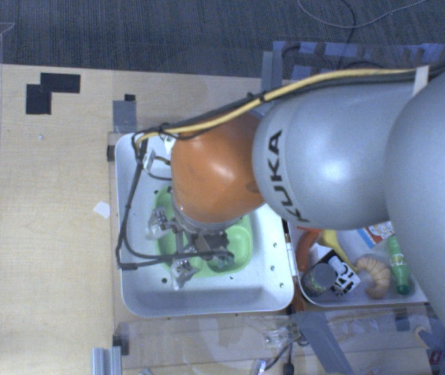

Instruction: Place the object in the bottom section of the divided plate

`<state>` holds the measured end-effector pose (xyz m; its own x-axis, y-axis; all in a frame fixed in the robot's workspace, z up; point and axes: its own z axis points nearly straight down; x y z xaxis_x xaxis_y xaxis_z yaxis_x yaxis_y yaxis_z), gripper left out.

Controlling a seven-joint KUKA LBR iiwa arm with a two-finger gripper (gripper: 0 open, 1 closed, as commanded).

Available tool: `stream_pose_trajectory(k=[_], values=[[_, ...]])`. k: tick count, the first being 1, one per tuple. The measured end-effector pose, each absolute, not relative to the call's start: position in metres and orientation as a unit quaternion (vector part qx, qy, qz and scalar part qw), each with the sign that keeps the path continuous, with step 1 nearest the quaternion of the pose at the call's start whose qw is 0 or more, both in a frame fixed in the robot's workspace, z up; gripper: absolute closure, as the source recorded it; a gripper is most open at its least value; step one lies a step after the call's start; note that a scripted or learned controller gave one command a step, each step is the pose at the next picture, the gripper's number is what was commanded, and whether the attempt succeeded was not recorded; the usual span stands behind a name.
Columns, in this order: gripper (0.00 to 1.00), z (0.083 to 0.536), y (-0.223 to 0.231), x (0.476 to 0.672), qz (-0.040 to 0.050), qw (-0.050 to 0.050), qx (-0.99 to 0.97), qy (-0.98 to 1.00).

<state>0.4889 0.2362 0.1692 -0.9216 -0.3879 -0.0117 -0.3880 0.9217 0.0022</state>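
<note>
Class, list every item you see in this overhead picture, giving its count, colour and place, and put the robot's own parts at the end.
Bins: two, white, side by side on the bench.
Divided plate: one, green, in the left bin, mostly under the arm.
Croissant: one, tan, right bin.
Bottle: one, green, right bin, at the far right.
Die: one, white with black spots, right bin.
Banana-like item: one, yellow, right bin, partly hidden.
Cable: one, yellow and black, along the arm.
Arm: one, grey with an orange band, over the left bin.

Counted on the tabletop (50, 233)

Two white bins are seen: the left bin (206, 299) with one green plate (242, 244), the right bin (355, 297) with one croissant (375, 274), one green bottle (398, 264), one die (346, 280).
</note>
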Motion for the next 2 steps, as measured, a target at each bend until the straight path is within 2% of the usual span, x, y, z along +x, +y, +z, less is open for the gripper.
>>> stream_pose_trajectory(k=[1, 2], values=[[0.0, 0.176, 0.204, 0.499, 0.0014, 0.006, -0.282, 0.959], [1.0, 0.188, 0.205, 0.502, 0.0032, 0.011, -0.279, 0.96]])
